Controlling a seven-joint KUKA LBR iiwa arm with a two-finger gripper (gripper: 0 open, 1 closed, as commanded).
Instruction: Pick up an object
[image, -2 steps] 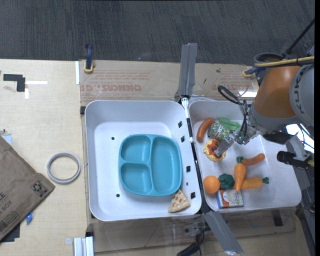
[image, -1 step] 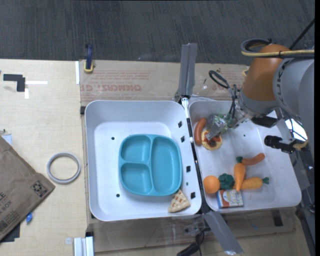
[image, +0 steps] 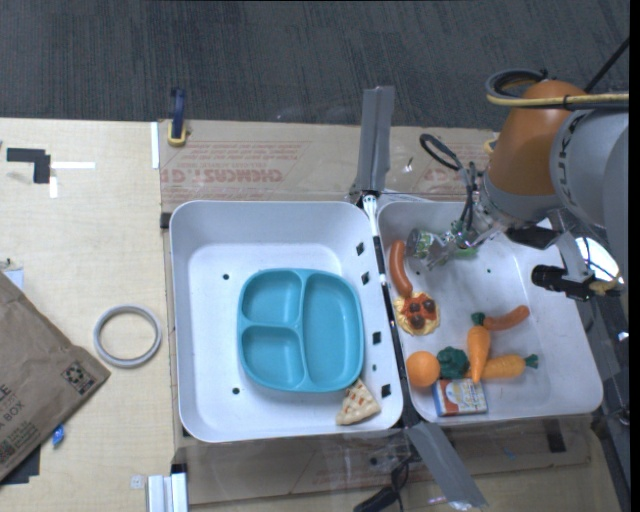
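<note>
My gripper (image: 437, 246) is low in the far left part of the right bin (image: 560, 400), just right of a red sausage (image: 400, 268). Nearer the front lie a round topped pastry (image: 418, 314), an orange (image: 422, 369), a green broccoli piece (image: 453, 360), two carrots (image: 479, 350) (image: 505, 367), a second red sausage (image: 505, 318) and a small box (image: 461, 397). None of them is lifted. The left bin (image: 200, 300) holds a blue divided plate (image: 300, 330) and a pizza slice (image: 358, 405) at its front right corner.
A grey divider bar (image: 375, 140) runs between the bins at the back. A tape ring (image: 127, 334) and a cardboard box (image: 35, 370) lie on the bench to the left. The arm's orange band (image: 525, 140) hangs over the right bin's far edge.
</note>
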